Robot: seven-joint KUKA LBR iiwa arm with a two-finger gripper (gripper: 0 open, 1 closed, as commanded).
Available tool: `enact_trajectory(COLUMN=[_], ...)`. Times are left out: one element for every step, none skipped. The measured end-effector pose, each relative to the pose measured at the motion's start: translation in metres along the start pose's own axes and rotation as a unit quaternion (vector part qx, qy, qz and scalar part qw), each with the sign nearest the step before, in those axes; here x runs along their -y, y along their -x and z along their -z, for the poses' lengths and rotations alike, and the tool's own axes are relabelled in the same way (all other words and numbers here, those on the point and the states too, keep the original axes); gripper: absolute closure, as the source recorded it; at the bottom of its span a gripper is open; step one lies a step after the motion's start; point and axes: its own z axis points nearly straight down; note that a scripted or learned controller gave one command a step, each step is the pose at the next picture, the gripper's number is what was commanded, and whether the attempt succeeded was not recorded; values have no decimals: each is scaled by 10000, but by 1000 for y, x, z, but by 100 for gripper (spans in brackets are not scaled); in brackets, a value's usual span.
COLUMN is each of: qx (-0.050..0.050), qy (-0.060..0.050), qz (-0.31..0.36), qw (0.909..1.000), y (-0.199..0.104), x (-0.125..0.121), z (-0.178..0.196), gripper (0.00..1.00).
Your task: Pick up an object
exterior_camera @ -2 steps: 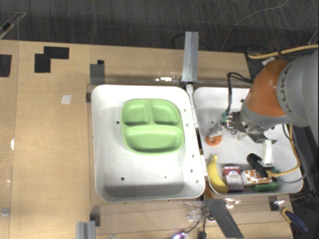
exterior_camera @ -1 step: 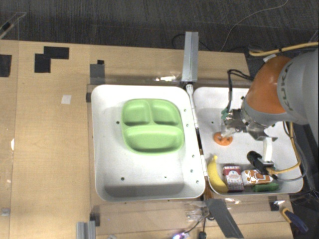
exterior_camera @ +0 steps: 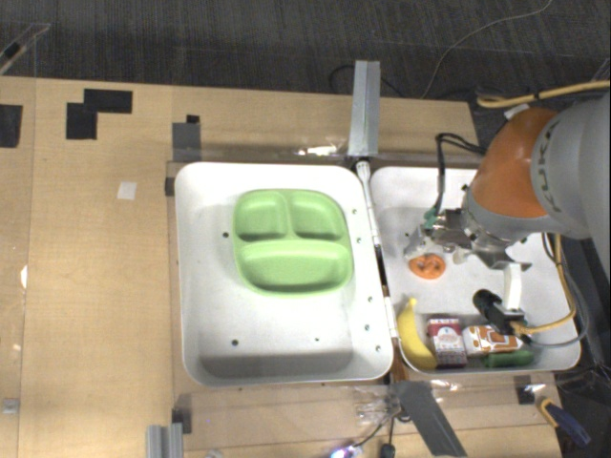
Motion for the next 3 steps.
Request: enact_trajectory(qx=[19, 10, 12], qy=[-79, -68, -164], qz=[500, 495, 795], qw=[9987, 9987, 9967], y=[2, 1, -68], x=[8, 5, -8], z=[-15, -6, 76], gripper=[0, 100, 100])
